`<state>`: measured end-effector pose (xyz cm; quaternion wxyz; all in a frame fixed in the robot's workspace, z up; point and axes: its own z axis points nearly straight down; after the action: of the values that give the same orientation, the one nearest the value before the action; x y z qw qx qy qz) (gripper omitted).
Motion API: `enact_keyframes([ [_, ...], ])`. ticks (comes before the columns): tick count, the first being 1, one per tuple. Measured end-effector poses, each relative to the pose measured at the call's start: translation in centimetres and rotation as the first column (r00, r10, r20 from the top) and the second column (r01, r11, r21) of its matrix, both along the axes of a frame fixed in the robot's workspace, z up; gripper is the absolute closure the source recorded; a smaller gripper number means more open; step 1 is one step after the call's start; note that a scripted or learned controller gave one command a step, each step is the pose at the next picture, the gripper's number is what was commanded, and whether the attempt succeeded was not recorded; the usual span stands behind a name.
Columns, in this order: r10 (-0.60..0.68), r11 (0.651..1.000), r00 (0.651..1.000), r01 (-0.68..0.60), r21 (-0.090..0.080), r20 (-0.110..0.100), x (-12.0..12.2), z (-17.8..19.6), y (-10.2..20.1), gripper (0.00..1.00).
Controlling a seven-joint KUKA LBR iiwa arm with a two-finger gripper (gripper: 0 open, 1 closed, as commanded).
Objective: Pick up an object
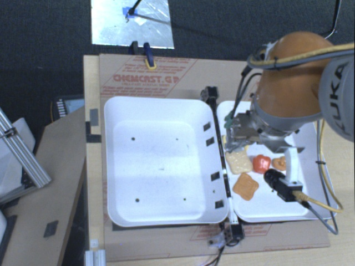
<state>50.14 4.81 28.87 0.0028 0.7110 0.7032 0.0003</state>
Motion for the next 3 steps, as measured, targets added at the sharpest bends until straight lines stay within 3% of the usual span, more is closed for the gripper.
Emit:
enact_keyframes([
  [1,0.019,1.0,1.0,-0.019,0.007,0.015,3.2,13.2,5.1,1.0],
  [2,0.022,1.0,1.0,-0.022,0.008,0.004,-0.9,20.1,10.9,1.0],
  [3,0.018,1.0,1.0,-0.018,0.007,0.006,5.6,24.9,16.3,1.0],
])
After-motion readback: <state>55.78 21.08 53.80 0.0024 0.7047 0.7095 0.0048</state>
